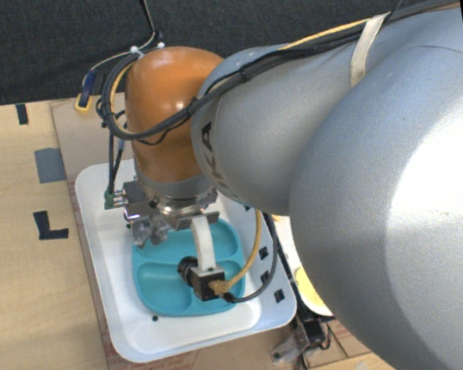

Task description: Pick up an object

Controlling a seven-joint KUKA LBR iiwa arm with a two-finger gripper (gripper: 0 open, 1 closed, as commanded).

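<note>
- Turquoise tray (pixel 165 286) lies flat in the white bin (pixel 104 261), filling its middle.
- Gripper (pixel 147 228) hangs over the tray's far edge; open or closed, can't tell from here.

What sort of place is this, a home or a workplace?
Probably a robotics lab or test cell: a large grey arm reaches over a white bin with a turquoise dish in it, on a wooden bench with black marks.
</note>
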